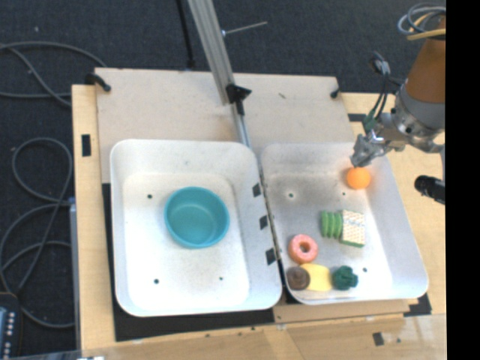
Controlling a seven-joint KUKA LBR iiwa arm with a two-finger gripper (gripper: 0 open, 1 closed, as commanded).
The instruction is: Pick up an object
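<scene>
Hovering pincer (pixel 363 156) | grip unclear | above orange ball (pixel 358 178) | near right bin (pixel 401 223) rim

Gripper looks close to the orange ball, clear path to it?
Probably yes. The gripper sits just above the orange ball, which lies apart from the other toys in the right bin, with nothing between them.

Gripper (pixel 363 154) points down (arm angled).

Below the gripper (pixel 365 154), the smooth orange ball (pixel 358 178) looks matt; the scuffed white bin (pixel 397 223) looks like plastic.
</scene>
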